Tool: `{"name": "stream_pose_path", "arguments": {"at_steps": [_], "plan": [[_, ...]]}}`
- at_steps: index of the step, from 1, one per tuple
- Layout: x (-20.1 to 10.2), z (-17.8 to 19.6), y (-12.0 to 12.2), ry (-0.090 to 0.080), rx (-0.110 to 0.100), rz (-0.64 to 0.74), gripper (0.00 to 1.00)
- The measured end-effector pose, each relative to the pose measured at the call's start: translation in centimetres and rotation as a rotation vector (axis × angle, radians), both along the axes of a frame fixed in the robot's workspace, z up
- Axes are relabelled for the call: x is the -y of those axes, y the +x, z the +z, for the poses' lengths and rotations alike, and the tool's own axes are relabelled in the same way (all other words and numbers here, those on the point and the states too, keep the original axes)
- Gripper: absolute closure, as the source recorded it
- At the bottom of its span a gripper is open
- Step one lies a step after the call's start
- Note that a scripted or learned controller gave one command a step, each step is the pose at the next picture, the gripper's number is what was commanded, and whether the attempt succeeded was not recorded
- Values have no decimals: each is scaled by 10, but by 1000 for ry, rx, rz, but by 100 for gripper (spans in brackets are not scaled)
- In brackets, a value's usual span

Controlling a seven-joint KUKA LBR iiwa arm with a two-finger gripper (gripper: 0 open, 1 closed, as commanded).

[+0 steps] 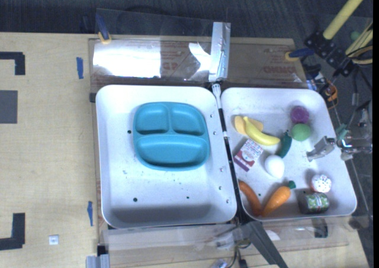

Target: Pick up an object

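Two white bins are seen side by side on the table (41,142). In the left bin (112,196) a blue divided tray (172,134) is placed. The objects for picking are all gathered in the right bin (343,202).

The tool (323,147) is seen at the right side of this bin, low over its floor, and nothing is seen between its fingers. Whether it is spread or pressed together cannot be told, because the metal parts are small and blurred.

The nearest things are spread around it. A white speckled ball (321,183) lies just below it in the picture, and a green ball (301,132) is up and to the left, touching a purple ball (299,113). A white egg (274,167) lies further left. A banana (256,131) and a carrot (277,198) lie with their long axes at a slant, well apart from the tool.

It is judged that the speckled ball would ask for the shortest move, a small shift toward the near edge of the bin.
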State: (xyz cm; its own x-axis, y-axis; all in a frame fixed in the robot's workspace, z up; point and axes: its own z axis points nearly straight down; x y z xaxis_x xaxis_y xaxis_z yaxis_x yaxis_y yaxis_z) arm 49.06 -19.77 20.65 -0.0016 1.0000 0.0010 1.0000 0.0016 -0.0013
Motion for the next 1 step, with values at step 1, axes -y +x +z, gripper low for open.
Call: {"name": "stream_pose_path", "arguments": {"at_steps": [1], "plan": [[-49, -101, 45, 3, -6, 112, 0]]}}
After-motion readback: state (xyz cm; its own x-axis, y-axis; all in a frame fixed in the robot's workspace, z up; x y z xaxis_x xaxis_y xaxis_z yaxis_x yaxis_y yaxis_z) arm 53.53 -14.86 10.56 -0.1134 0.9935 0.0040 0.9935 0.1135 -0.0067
